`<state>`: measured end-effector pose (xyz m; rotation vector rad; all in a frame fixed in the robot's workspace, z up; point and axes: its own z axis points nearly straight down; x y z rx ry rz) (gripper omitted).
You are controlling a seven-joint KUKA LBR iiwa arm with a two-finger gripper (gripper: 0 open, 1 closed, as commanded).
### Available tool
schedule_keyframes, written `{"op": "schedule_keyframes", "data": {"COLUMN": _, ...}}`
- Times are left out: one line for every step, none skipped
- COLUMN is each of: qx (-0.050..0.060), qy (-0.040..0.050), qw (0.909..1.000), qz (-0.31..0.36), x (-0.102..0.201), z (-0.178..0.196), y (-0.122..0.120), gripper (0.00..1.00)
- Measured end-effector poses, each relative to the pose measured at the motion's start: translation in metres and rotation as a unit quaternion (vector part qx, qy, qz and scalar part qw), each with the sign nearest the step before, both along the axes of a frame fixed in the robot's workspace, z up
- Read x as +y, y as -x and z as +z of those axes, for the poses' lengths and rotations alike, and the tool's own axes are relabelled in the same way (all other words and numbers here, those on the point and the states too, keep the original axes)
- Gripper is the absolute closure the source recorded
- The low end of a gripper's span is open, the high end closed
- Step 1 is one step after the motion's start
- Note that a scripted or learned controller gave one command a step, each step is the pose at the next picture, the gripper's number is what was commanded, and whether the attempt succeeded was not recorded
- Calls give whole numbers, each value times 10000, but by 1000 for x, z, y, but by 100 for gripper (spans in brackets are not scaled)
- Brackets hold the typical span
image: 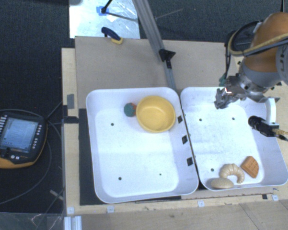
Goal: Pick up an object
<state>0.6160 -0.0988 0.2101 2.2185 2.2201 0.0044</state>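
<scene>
Hand (222,100) over far part of right bin (273,176), grip state unclear. Croissant (233,171), tan roll (221,183), waffle piece (250,166) at near right corner, well apart. Yellow bowl (155,113), small green thing (130,109) in left bin (134,176).

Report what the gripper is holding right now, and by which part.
Nothing visible in the gripper; it hangs over the right bin's far end, apart from the croissant and cracker.

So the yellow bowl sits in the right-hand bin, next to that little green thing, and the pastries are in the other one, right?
Not quite. The camera view shows the yellow bowl in the left bin, beside the little green thing. The pastries are indeed in the other one, the right bin, near its front edge.
</scene>
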Motion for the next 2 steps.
{"op": "schedule_keyframes", "data": {"qx": 7, "qy": 1, "qw": 10000, "qz": -1, "x": 0, "z": 24, "y": -1, "gripper": 100}}
{"op": "schedule_keyframes", "data": {"qx": 18, "qy": -6, "qw": 10000, "qz": 18, "x": 48, "z": 14, "y": 1, "gripper": 100}}
